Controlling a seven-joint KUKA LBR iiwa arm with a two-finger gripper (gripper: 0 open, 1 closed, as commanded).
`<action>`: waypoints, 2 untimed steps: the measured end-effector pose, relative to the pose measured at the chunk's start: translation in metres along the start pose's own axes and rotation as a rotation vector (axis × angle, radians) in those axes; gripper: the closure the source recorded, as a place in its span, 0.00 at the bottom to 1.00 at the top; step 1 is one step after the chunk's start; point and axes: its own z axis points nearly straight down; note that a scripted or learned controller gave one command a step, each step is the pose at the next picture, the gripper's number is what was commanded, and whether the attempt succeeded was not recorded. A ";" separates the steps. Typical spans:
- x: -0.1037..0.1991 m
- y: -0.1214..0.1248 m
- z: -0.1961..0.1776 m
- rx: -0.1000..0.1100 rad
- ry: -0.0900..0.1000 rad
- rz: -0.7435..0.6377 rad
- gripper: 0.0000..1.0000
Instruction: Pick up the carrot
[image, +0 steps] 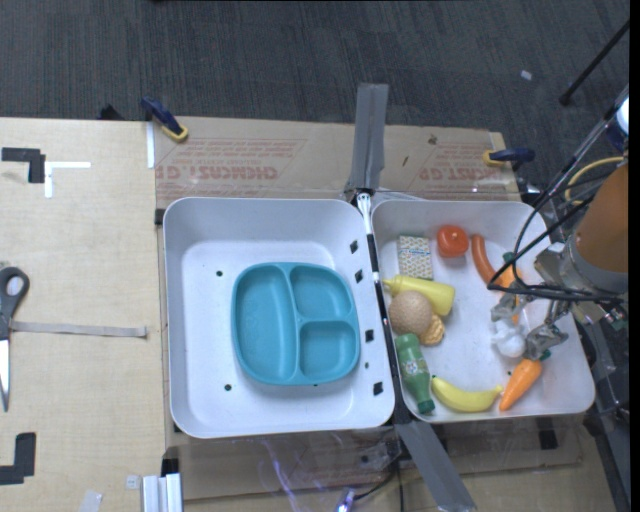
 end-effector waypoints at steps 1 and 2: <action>0.001 0.003 0.005 -0.007 0.004 -0.001 0.00; 0.016 0.009 0.007 -0.007 0.009 0.248 0.00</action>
